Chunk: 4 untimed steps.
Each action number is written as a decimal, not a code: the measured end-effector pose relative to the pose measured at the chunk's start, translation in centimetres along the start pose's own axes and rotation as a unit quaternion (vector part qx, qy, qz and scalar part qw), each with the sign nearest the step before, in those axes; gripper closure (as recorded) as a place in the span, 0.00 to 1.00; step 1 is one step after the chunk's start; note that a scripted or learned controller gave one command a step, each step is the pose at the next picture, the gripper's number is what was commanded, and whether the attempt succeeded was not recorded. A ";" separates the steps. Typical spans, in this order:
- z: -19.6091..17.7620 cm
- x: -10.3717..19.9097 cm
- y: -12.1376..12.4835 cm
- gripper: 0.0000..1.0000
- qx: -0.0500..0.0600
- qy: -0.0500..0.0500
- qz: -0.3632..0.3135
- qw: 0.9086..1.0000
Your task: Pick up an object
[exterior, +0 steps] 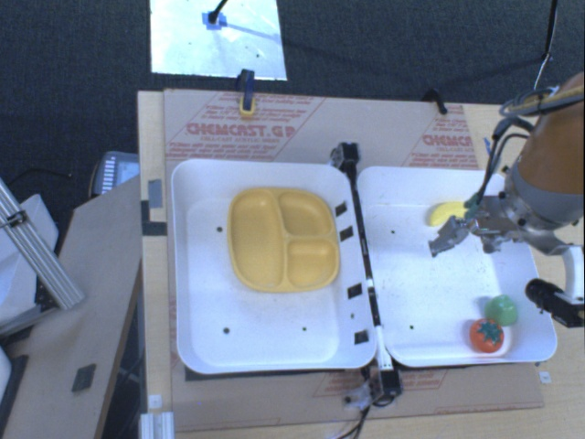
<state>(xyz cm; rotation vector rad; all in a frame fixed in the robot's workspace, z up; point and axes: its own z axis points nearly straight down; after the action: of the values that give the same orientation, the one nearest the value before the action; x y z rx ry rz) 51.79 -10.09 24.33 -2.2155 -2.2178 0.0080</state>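
A yellow banana-like piece [448, 213] is seen lying in the right bin [411, 337], with the claw [450, 240] poised just beside and below it, so the approach step is judged to be in hand. Whether the claw is spread or clenched cannot be told, and nothing is seen gripped. A shift over the piece and a descent are called for next.

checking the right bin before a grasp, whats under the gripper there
Beneath the gripper lies bare white floor of the right bin. A yellow object sits just behind it, its right end covered by the arm. A green object and an orange one lie nearer the front.
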 end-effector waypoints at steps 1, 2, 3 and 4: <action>-0.5 0.0 0.2 0.00 -0.005 -0.001 -0.001 1.000; 5.7 -0.4 0.2 0.00 -0.004 0.000 0.000 1.000; 10.1 0.2 0.7 0.00 -0.003 0.000 0.000 1.000; 15.3 0.2 0.7 0.00 -0.002 0.000 0.000 1.000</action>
<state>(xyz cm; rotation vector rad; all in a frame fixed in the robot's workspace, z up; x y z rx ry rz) 52.35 -9.84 8.99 -2.2187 -2.2194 0.0025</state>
